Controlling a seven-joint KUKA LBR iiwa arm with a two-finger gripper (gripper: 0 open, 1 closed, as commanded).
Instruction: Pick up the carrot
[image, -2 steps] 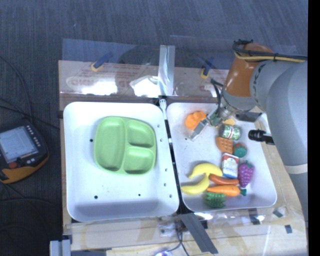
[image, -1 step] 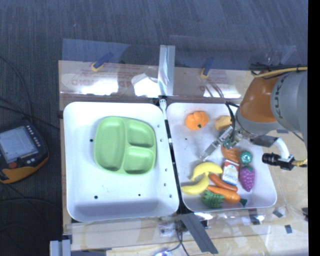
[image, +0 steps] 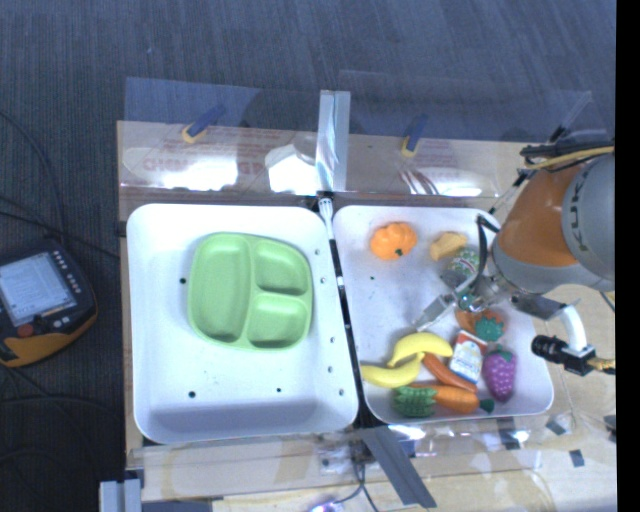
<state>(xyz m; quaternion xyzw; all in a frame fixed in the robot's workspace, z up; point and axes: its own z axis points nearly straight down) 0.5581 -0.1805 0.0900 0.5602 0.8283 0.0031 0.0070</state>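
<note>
Gripper low in right bin, finger state impossible to tell. Carrot near front edge, beside broccoli (crowded by banana); best approached along its length, gently.

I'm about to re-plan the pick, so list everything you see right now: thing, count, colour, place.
white bins: 2, white, side by side on bench
divided plate: 1, green, left bin
orange fruit: 1, orange, right bin, far side
bananas: 2, yellow, right bin, near middle
carrot: 1, orange, right bin, near edge
grapes: 1, purple, right bin, near right corner
green vegetable: 1, green, beside carrot
pendant: 1, black and orange, far left
arm: 1, grey and orange, right
hand: 1, over right bin
</note>
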